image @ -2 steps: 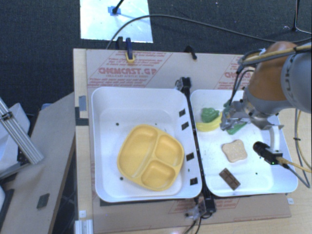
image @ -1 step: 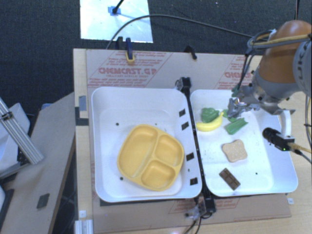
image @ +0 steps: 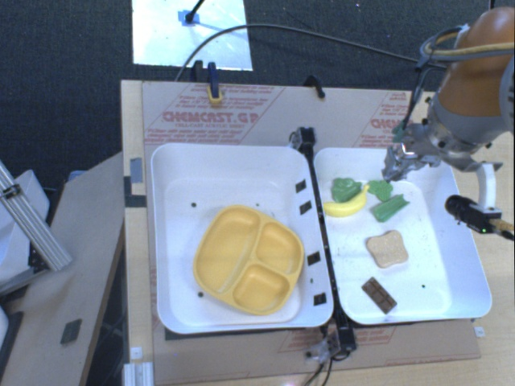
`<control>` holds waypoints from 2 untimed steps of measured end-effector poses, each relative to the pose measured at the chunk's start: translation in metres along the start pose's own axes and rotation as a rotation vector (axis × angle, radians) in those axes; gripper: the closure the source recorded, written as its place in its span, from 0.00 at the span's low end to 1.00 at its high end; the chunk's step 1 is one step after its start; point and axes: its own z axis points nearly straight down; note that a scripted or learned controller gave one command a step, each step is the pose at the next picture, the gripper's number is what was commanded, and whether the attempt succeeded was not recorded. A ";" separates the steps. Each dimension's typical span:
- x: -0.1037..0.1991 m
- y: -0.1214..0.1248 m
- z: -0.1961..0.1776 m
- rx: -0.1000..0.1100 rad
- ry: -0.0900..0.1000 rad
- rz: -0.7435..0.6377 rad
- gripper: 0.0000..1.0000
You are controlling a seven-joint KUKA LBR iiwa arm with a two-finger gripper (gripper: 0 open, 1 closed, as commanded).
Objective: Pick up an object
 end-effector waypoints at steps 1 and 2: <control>0.048 -0.017 0.017 0.006 0.002 -0.003 1.00; 0.090 -0.030 0.027 0.006 0.002 -0.003 1.00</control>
